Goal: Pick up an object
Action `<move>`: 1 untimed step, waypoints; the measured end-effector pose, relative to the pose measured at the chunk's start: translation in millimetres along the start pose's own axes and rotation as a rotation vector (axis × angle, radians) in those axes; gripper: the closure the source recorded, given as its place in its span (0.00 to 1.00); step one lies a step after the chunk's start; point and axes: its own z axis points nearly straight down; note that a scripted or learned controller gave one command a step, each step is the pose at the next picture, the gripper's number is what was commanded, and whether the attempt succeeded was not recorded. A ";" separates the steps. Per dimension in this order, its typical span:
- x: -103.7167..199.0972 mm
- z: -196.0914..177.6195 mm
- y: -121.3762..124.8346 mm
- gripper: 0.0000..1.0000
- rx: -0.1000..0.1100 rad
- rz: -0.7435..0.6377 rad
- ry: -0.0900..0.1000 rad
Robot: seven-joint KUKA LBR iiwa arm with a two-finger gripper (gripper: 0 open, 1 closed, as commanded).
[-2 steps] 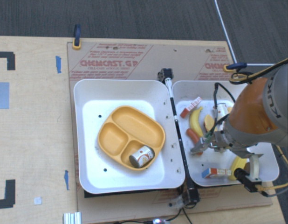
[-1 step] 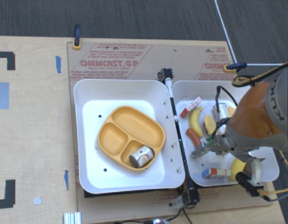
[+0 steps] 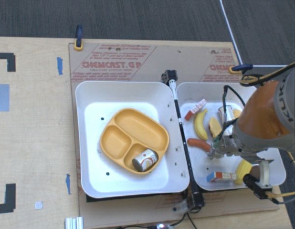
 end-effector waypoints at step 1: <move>85.2 -88.4 -1.5 1.00 0.008 -0.002 0.003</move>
